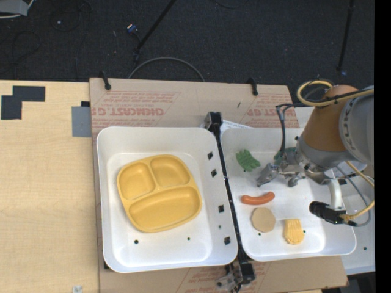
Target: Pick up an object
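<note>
Dark floor lies beyond a cardboard-topped bench bearing two white bins. One bin (116,237) holds a yellow tray (160,191). Across the divider from the tray, the other bin (342,243) holds the gripper (267,177), fingers slightly spread on nothing, between a green piece (247,160) and a sausage (257,198), with a tan disc (264,220) and corn (294,231) nearer the front edge.

Even, fairly bright light from above falls on the counter (43,182); the floor (183,29) behind is dim. The white bins (159,249) show mild glare and soft, short shadows. The focus is slightly soft and grainy throughout.
</note>
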You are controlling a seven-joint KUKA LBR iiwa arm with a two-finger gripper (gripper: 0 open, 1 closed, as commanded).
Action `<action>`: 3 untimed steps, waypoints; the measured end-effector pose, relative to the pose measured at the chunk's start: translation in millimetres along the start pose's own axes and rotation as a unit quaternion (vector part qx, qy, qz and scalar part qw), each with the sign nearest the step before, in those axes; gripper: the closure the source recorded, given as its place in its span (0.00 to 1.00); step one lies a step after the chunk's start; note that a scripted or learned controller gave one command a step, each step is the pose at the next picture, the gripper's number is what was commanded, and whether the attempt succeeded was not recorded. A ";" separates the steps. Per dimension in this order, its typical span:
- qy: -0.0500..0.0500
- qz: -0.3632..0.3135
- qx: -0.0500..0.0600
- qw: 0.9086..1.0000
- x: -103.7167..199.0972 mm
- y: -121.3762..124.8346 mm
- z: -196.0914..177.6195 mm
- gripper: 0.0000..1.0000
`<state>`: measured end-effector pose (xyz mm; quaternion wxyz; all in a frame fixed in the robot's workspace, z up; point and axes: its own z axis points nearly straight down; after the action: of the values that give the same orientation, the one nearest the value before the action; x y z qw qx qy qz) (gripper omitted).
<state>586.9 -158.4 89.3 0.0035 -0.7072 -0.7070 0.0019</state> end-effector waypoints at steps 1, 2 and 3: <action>0.000 0.001 -0.001 1.000 -0.7 0.3 -12.5 1.00; -0.001 -0.001 -0.005 1.000 1.0 5.0 -75.0 1.00; -0.001 -0.001 -0.005 1.000 0.5 5.2 -125.4 1.00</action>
<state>593.1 -158.1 214.7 -0.0007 -0.7064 -0.7078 -0.0004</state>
